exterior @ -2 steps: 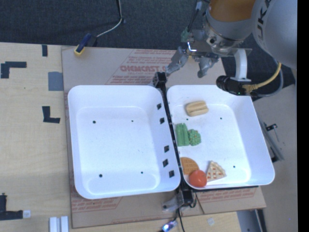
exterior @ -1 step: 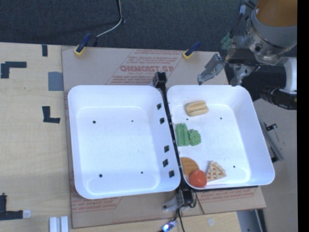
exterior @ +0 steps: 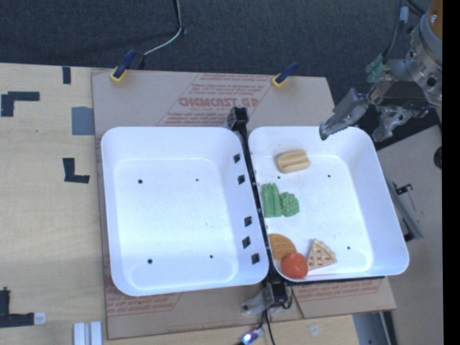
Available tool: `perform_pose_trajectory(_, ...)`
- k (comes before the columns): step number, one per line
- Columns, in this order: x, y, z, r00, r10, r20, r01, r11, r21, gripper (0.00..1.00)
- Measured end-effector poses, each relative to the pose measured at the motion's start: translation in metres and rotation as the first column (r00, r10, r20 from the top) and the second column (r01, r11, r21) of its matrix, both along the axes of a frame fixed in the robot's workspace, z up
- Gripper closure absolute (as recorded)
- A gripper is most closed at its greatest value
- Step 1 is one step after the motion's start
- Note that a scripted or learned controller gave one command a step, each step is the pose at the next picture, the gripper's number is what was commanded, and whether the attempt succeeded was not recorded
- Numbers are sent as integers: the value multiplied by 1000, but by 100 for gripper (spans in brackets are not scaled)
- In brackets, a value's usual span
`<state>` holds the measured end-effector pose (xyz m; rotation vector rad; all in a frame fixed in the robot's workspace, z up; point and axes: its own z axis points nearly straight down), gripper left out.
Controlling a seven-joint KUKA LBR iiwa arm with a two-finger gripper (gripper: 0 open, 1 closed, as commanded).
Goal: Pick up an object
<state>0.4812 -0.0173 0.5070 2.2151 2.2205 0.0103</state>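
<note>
The grey two-finger gripper (exterior: pixel 359 117) hovers spread wide and empty over the right white bin's (exterior: pixel 374 192) far corner. The small tan bread-roll-shaped toy (exterior: pixel 292 161) lies nearby in that bin; it looks light, rigid and smooth, best pinched across its short width.

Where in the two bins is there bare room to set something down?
The left bin has its whole floor bare. The right bin is bare along its right half. Crowded: its left strip, with bread roll, green toy and tomato.

A wooden bench (exterior: pixel 43 214) bears a brown cardboard sheet (exterior: pixel 208 103), and on that sheet two white bins (exterior: pixel 115 192) sit side by side.
</note>
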Motion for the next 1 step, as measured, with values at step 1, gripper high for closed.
perform_pose_trajectory(1, 1, -106, -139, 1000, -14, -22, 14, 1000, -3, 0)
